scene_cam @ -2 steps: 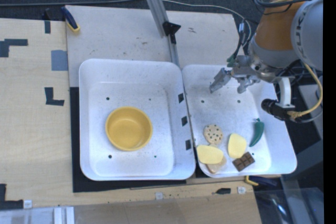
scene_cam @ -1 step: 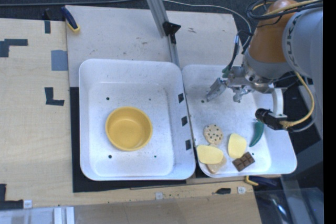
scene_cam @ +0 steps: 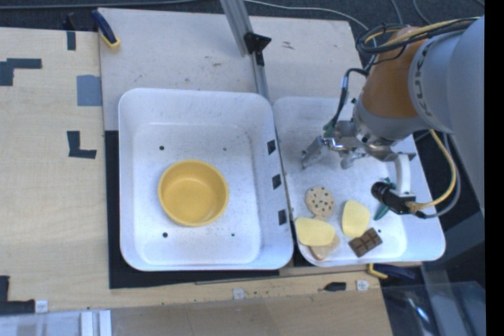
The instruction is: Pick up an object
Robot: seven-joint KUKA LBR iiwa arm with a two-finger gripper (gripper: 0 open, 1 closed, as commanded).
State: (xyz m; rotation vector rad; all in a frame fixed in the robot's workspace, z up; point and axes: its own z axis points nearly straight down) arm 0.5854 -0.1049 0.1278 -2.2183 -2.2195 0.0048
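In the right bin (scene_cam: pixel 303 118), my gripper (scene_cam: pixel 326 156) hovers over bare floor in the upper half, open, with nothing between its fingers. Below it lie a round speckled cookie (scene_cam: pixel 319 201), a yellow oval piece (scene_cam: pixel 314 231) resting on a tan piece (scene_cam: pixel 322 252), a second yellow piece (scene_cam: pixel 355 218) and a small brown chocolate block (scene_cam: pixel 365 241). The cookie is the closest of these, a short way below the fingertips and apart from them. The left bin (scene_cam: pixel 130 169) holds a yellow bowl (scene_cam: pixel 194 192), upright, in its lower left part.
A slanted metal pole (scene_cam: pixel 232 0) comes down from the top to the divide between the bins. The grey arm with its orange band (scene_cam: pixel 390 86) covers the right bin's upper right corner. A blue-and-yellow tool (scene_cam: pixel 106 29) lies on the bench at the upper left.
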